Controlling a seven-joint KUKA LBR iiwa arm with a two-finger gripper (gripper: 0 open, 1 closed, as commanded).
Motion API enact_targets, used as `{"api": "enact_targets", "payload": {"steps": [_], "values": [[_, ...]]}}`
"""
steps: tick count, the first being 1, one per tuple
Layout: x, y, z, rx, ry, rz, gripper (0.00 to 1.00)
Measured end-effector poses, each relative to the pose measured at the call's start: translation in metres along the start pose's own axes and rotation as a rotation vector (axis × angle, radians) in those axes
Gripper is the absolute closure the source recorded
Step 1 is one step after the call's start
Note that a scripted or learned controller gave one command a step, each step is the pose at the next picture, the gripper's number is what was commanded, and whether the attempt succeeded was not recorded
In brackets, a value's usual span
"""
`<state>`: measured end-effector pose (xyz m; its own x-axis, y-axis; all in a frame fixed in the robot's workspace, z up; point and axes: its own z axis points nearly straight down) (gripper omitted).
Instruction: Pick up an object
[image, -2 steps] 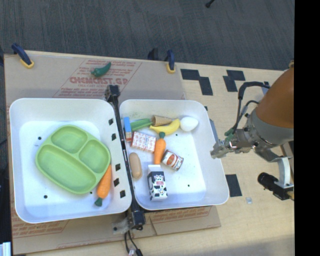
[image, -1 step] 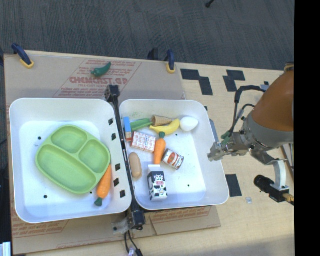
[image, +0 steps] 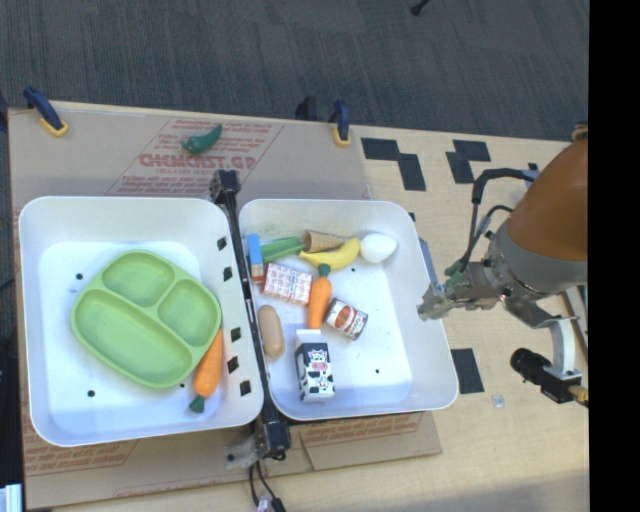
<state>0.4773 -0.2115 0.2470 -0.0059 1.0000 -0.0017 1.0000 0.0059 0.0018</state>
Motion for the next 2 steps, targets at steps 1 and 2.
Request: {"api": "enact_targets", "payload": {"steps": [1,2], "values": [[0.0004,-0.0006,0.0085,0.004,0.001,0.0,1.0],[-0.0001,0.0001,-0.0011,-0.001,0.0,0.0,1.0]]}}
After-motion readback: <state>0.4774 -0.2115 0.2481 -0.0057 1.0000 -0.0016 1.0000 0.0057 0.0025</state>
